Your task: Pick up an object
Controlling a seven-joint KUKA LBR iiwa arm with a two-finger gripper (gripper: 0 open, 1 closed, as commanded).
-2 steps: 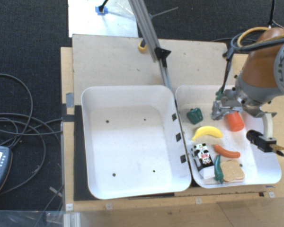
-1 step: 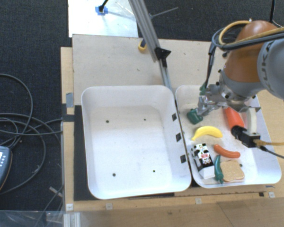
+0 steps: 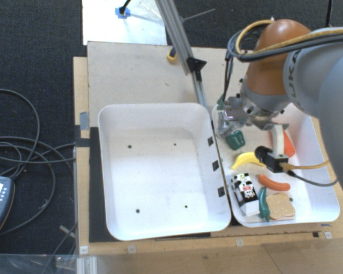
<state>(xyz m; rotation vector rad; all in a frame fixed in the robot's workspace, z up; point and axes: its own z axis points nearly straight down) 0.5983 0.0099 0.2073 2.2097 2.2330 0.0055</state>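
Gripper (image 3: 227, 124) sits over right bin (image 3: 326, 198). Green object (image 3: 235, 139) just below the fingertips, touching or nearly. Can't tell jaw state.

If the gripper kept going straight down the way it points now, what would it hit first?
Most likely the small dark green object lying right under the gripper, near the left wall of the right bin. The yellow banana lies further toward the front. Depth is hard to judge from this slanted view, so it might land beside the green piece instead.
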